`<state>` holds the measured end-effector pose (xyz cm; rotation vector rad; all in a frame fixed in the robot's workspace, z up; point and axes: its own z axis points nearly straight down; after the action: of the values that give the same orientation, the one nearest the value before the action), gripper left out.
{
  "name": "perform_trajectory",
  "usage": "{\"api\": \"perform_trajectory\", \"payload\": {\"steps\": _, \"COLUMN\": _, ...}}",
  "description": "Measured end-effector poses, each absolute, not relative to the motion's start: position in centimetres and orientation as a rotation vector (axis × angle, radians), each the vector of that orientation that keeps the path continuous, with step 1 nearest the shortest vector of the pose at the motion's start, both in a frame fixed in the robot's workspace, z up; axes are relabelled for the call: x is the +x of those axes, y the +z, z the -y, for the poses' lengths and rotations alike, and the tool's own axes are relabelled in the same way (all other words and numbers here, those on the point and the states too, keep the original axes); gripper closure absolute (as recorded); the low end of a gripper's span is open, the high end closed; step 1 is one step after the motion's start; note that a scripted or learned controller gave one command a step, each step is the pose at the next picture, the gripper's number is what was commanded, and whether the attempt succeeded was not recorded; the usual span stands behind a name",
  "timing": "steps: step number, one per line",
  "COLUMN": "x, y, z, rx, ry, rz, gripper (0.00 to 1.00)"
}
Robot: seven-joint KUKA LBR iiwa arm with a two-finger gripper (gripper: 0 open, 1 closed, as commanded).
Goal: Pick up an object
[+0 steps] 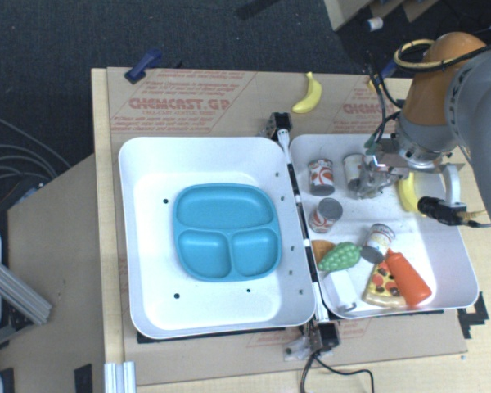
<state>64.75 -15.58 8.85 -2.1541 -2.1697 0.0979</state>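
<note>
A robotics lab: cardboard-covered worktop on dark carpet, loose cables, toy food in white bins.

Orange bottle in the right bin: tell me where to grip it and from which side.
Grip the orange bottle across its middle, coming straight down from above. It lies flat and slanted, with the pizza slice against its left side, so close the fingers across its narrow width.

camera: fixed overhead | slanted down | covers both bins
</note>
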Motion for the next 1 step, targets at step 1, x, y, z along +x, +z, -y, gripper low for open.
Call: {"api": "perform_trajectory", "payload": {"steps": 1, "x": 66.45, "y": 17.76, "z": 19.80, "rx": -2.219, "ry": 0.012, "rz": 2.216, "gripper": 1.00}}
